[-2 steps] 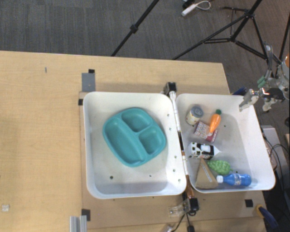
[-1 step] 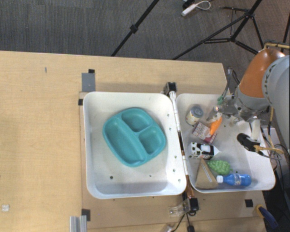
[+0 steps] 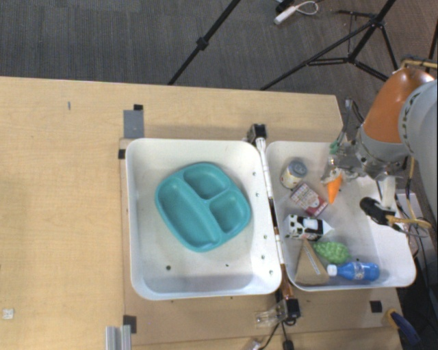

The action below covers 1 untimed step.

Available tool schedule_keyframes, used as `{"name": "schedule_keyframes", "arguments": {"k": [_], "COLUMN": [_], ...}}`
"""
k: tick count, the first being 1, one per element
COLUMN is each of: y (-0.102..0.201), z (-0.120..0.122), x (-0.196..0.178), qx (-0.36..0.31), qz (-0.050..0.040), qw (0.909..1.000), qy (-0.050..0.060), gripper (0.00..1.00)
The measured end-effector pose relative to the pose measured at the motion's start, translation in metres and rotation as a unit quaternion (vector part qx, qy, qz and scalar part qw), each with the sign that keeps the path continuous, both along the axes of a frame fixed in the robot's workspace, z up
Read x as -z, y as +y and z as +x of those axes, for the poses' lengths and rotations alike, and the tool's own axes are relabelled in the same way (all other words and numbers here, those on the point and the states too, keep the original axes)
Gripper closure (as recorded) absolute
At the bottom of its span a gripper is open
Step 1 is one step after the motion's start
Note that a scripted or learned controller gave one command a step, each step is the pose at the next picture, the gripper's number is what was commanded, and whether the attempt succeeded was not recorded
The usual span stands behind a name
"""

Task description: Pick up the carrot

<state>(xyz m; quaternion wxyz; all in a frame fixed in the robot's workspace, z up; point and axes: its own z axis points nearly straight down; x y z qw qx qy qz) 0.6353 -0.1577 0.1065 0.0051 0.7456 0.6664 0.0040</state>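
Over the right bin point(image 3: 409, 272), the end effector point(image 3: 335, 176) sits directly above the carrot point(image 3: 333, 189). Its fingers grip the carrot's upper end. Left of it lie a snack packet point(image 3: 307, 198) and a small can point(image 3: 295, 173).

The pale wooden bench point(image 3: 61, 205) fills most of the scene, lit evenly with no hard shadows. Beyond its far edge lies dark grey carpet point(image 3: 102, 34), where black tripod legs point(image 3: 342, 48) splay across the floor and a white cable point(image 3: 294, 9) lies near them.
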Motion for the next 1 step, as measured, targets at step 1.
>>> {"name": "schedule_keyframes", "arguments": {"k": [1], "y": [0.0905], "z": [0.0045], "x": [-0.1221], "qx": [0.012], "qz": [0.0014], "qw": [0.9999], "qy": [0.002], "gripper": [1.00]}}
